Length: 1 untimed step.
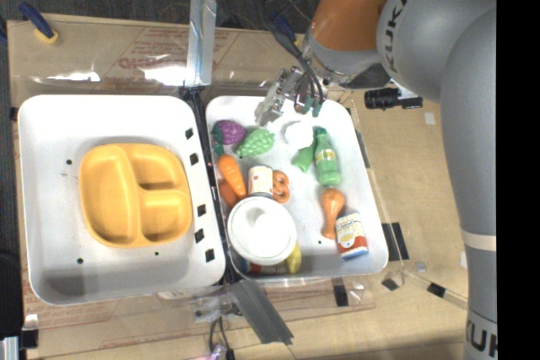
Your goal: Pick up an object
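Note:
My gripper (291, 105) hangs over the far edge of the right bin (364, 181), with its fingers apart and nothing between them. Just below it lie a green bunch of grapes (256, 142), a purple bunch (228, 132) and a small white round piece (296, 132). A green bottle (326, 158) lies to the right of these. Further forward are a carrot (232, 173), a small can (261, 180), an orange drumstick (332, 209), a small carton (350, 233) and a large white bowl (263, 229).
The left bin (42, 147) holds a yellow divided tray (135, 191). The grey arm with its orange band (359, 0) fills the upper right. A metal bracket (201, 42) stands behind the bins' shared wall, and tape strips mark the bench in front.

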{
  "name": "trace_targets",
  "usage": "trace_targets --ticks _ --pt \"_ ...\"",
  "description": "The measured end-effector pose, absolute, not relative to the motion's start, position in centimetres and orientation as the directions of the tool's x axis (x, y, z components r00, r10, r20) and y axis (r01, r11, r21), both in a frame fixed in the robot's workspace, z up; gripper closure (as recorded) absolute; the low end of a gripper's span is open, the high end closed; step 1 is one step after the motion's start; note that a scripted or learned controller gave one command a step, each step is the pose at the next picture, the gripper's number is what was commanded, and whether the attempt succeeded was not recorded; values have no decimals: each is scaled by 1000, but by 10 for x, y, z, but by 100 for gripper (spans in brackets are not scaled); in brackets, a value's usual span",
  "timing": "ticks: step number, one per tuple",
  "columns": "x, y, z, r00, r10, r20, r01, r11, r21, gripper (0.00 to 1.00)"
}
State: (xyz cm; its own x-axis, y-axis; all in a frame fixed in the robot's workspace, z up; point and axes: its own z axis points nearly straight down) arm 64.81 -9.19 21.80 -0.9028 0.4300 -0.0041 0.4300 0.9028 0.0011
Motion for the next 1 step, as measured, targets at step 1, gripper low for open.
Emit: trace_targets --ticks 1 --pt "649 -91 229 -905 425 -7 425 905 1 100"
